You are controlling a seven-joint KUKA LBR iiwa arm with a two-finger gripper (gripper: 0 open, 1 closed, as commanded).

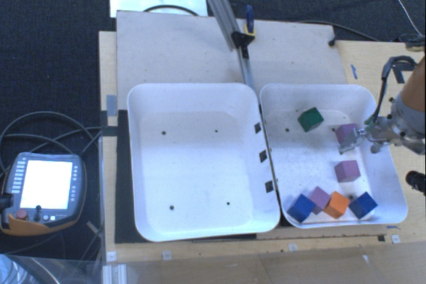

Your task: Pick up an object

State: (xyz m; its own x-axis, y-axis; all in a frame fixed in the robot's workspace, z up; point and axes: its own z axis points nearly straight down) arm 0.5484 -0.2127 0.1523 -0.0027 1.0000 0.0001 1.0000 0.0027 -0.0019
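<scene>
Seemingly between the jaws, a purple block (345,134), right bin (319,95).

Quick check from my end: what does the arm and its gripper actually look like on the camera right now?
The arm enters at the right edge as a rounded grey body. A dark cable loops over its top. At its tip sits a small grey metal gripper with slim metallic fingers, beside a purple block in the right bin.
</scene>
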